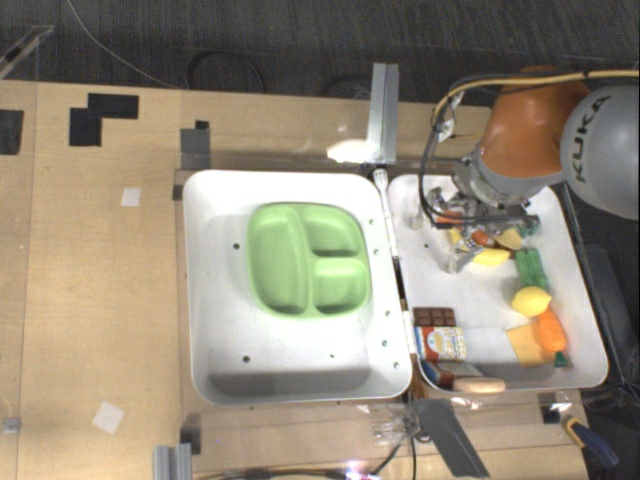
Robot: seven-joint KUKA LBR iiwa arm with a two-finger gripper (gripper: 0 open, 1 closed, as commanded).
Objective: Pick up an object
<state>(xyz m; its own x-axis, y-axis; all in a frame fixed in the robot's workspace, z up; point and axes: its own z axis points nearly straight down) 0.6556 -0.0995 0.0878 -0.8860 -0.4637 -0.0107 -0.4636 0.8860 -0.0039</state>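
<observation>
Bins side by side on the wooden counter. Left bin holds a green divided plate, sitting left of centre toward the top, with bare white floor all round it, widest along the bottom edge. Right bin is crowded down its right side and along the bottom; open floor is in its middle and upper left, beside the divider between the bins.

Arm enters from the upper right of the frame, orange band over the bin's top edge. Gripper hangs low in the upper middle of the right bin, right over a small yellow piece with something red just beside it. Fingers hidden under wrist and cables, so cannot tell whether they are spread or closed, or whether they touch anything.

Yellow piece lies with its long axis roughly left-right. Green item just right of it, running top to bottom. Below that, a lemon, then a carrot pointing up-down along the right wall, with a yellow block touching its left side. Bottom left corner: chocolate bar, small printed carton below it, both close to the divider. A tan rounded thing at the bottom rim is partly cut off by the wall; hard to identify.
</observation>
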